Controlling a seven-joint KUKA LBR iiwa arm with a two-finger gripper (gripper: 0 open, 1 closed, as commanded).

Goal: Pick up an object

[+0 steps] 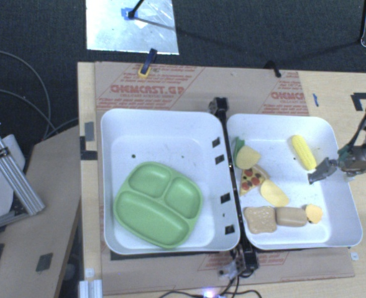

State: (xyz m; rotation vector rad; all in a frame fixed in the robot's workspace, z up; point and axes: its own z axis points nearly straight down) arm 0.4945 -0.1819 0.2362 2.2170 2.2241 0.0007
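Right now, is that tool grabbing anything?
Tool: over the right bin, near the corn; nothing seen in it, and open or closed cannot be told.

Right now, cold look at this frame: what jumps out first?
The big green divided plate in the left bin grabs the eye first. Next, the cluster of toy food in the right bin: a yellow corn cob near its far side, a pizza slice by the divider, and a piece of toast along the near edge. The gripper reaches in over that bin's right side, just below the corn.
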